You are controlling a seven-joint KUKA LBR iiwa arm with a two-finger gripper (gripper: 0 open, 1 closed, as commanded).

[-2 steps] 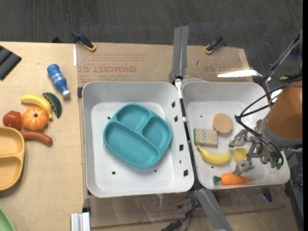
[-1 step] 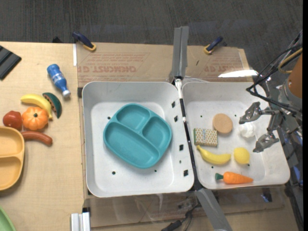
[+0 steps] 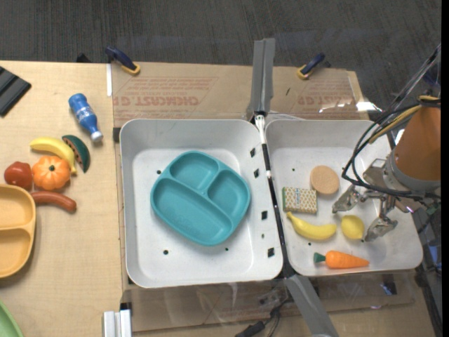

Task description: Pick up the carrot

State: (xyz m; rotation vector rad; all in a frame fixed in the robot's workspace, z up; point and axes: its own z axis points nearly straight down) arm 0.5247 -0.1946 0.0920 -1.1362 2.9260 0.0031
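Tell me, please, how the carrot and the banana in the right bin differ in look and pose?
The carrot is orange with a green end and straight; the banana is yellow and curved. The carrot lies near the bin's front wall, the banana further in, beside the lemon. Both lie flat, untouched.

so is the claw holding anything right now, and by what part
Nothing is held. The claw hangs open over the right bin beside the lemon; the carrot lies apart, untouched.

carrot (image 3: 341,260) | orange, green stem end | lying flat | right bin, front edge
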